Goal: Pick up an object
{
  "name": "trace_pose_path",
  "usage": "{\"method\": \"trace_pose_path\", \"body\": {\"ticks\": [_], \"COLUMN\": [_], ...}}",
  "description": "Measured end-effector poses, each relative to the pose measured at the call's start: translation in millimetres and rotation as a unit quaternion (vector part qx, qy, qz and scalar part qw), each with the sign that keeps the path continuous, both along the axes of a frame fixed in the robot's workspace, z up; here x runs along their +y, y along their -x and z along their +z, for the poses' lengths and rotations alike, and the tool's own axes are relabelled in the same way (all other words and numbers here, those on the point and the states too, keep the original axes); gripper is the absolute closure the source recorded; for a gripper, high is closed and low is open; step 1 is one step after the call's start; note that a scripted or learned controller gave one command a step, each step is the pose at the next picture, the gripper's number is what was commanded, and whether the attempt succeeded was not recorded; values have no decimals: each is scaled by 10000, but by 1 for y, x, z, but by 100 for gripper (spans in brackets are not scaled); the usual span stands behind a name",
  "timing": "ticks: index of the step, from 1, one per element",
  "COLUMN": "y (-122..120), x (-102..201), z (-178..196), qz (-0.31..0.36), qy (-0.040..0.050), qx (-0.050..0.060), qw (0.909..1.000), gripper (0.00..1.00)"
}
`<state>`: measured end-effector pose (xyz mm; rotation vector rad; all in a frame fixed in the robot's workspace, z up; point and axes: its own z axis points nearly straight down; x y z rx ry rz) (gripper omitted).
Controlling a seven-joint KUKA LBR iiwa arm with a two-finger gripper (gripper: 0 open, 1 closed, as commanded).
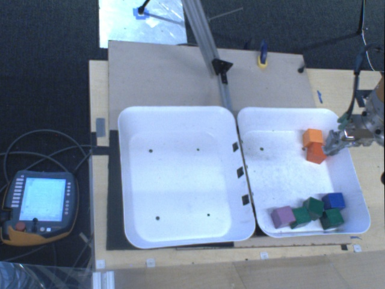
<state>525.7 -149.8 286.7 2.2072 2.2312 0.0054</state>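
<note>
We find the grey two-finger gripper (pixel 332 143) at the right bin's (pixel 289 120) right wall; grip state indeterminable. The orange block (pixel 312 139) lies touching or just left of it.

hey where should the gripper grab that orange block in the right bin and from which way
Probably from above, closing on the orange block across its left and right faces. It stands alone near the right bin's far right wall, clear of the corner cluster, and the gripper sits right beside it.

Pale wood bench (pixel 198 270); brown board (pixel 180 71) on top; two white bins (pixel 129 161) (pixel 355 191) side by side
</note>
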Motion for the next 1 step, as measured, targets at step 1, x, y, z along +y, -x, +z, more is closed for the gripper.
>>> {"method": "trace_pose_path", "body": {"ticks": [1], "y": [-17], "x": [49], "z": [1], "qz": [-3], "qy": [1], "qx": [2], "qw": [10000], "gripper": [100]}}
